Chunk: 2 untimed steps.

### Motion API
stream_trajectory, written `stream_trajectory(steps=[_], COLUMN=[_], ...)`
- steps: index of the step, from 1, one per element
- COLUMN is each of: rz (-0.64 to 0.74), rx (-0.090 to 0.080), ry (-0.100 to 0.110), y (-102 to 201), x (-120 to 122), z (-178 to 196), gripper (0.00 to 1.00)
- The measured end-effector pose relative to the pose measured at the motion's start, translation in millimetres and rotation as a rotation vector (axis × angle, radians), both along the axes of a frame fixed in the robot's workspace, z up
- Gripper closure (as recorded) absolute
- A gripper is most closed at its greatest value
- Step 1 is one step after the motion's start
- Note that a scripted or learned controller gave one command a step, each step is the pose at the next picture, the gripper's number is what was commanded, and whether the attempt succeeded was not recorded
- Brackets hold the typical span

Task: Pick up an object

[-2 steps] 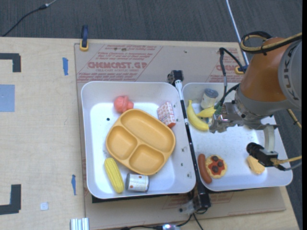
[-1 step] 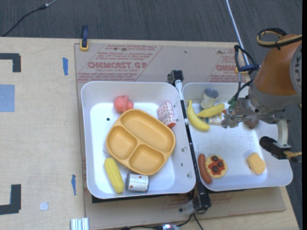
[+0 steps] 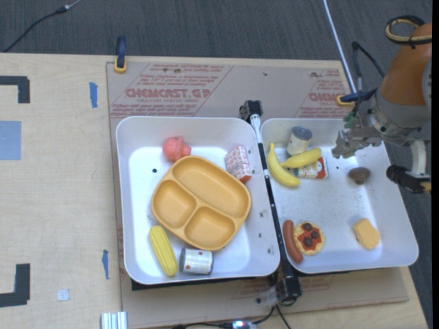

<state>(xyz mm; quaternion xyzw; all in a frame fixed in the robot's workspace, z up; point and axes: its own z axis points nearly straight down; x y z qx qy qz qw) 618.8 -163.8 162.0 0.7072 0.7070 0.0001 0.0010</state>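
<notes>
My gripper (image 3: pixel 345 144) hangs over the upper right part of the right bin (image 3: pixel 405 252), reaching in from the right edge. It is just right of a yellow banana (image 3: pixel 302 159) that lies on a small carton (image 3: pixel 315 173), and up and left of a small brown lump (image 3: pixel 359 175). A second banana (image 3: pixel 280 169) curves along the bin's left side, with a grey-white can (image 3: pixel 299 140) behind it. Nothing shows in the gripper's grasp.
The right bin's front holds a sausage (image 3: pixel 289 240), a pizza slice (image 3: pixel 309 237) and a yellow bun (image 3: pixel 367 233). In the left bin (image 3: pixel 130 184) are a yellow divided plate (image 3: pixel 200 201), a pink ball (image 3: pixel 175 147), a red-white carton (image 3: pixel 238 162), corn (image 3: pixel 162 250) and a can (image 3: pixel 197 260).
</notes>
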Motion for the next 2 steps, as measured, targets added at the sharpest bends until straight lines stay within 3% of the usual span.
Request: stream_trajectory(steps=[1,2], rz=[0.002,0.003], rx=[0.002,0.001], ry=[0.002,-0.001], y=[44.4,82.3], x=[-19.1,48.3], z=[41.1,23.1], gripper=[1.0,1.0])
